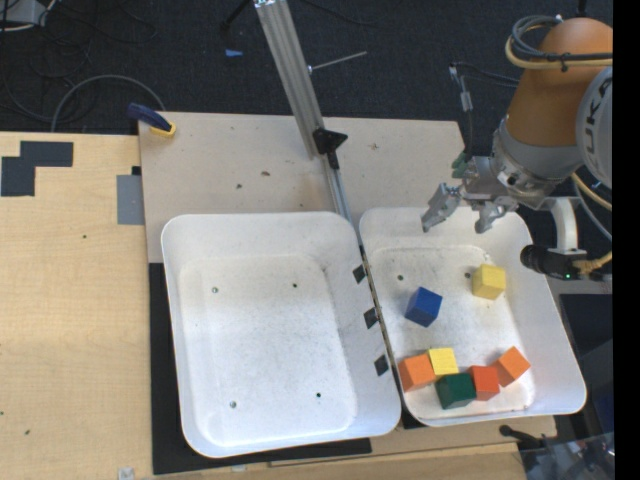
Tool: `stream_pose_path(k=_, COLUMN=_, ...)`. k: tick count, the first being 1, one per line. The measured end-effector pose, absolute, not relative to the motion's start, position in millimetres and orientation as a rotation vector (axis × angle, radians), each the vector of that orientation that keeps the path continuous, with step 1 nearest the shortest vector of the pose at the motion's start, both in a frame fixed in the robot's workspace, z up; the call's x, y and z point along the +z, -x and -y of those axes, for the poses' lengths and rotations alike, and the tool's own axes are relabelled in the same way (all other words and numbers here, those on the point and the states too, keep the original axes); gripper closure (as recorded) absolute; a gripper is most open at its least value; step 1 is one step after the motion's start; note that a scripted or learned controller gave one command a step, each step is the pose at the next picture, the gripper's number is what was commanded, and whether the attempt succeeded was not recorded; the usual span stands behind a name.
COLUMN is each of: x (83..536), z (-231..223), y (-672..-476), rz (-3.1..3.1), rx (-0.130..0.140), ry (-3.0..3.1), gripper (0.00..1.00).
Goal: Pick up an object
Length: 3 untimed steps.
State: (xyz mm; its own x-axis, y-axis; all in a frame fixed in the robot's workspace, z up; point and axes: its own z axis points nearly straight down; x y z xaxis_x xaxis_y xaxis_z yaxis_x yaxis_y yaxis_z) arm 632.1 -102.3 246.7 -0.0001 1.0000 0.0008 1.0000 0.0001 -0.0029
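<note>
My gripper (pixel 463 214) hovers over the far edge of the right bin (pixel 556 328), its two fingers spread open with nothing between them. In that bin, a yellow cube (pixel 488 281) lies just below and right of the gripper, and a blue cube (pixel 423 306) sits near the bin's middle. Along the near edge cluster an orange cube (pixel 417 371), a yellow cube (pixel 443 360), a green cube (pixel 456 389), a red-orange cube (pixel 485 380) and another orange cube (pixel 513 364).
The left bin (pixel 190 268) lies beside the right one, with black clips (pixel 370 317) along the shared rim. A slanted aluminium post (pixel 297 78) rises behind the bins. A wooden table surface (pixel 70 298) spreads to the left.
</note>
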Motion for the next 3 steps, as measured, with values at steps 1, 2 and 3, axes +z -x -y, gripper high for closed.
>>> stream_pose_path(k=1, x=138.2, z=135.9, y=-634.8, rz=2.213, rx=0.012, ry=2.218, gripper=0.0)
stream_pose_path(k=2, x=112.6, z=159.4, y=-622.1, rz=2.224, rx=-0.001, ry=2.218, gripper=0.0)
stream_pose_path(k=3, x=93.4, z=115.7, y=-545.6, rz=2.223, rx=-0.005, ry=2.228, gripper=0.0)
